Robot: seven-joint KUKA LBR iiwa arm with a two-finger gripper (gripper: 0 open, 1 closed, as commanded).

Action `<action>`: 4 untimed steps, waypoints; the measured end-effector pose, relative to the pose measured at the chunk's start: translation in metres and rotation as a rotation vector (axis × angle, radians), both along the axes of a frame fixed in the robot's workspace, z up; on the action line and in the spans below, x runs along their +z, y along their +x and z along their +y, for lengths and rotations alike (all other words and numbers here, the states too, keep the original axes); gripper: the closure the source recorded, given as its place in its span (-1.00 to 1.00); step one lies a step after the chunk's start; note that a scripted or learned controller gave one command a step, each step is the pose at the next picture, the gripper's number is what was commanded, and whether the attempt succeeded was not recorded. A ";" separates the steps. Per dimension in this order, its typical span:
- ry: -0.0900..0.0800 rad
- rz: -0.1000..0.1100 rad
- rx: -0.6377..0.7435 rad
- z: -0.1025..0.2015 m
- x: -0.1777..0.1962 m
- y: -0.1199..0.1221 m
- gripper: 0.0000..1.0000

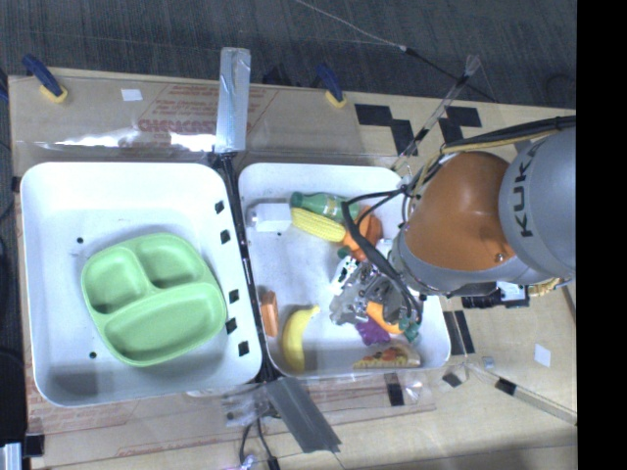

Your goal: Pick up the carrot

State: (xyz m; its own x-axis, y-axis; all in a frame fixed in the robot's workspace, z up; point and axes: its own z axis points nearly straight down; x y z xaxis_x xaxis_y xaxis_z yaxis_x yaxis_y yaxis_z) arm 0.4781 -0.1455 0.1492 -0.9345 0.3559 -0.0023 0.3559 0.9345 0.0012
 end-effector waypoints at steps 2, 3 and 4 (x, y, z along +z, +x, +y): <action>-0.001 -0.003 0.013 0.001 0.020 0.003 1.00; 0.000 0.002 -0.531 0.026 0.022 0.016 1.00; 0.000 0.007 -0.025 -0.043 -0.034 -0.003 1.00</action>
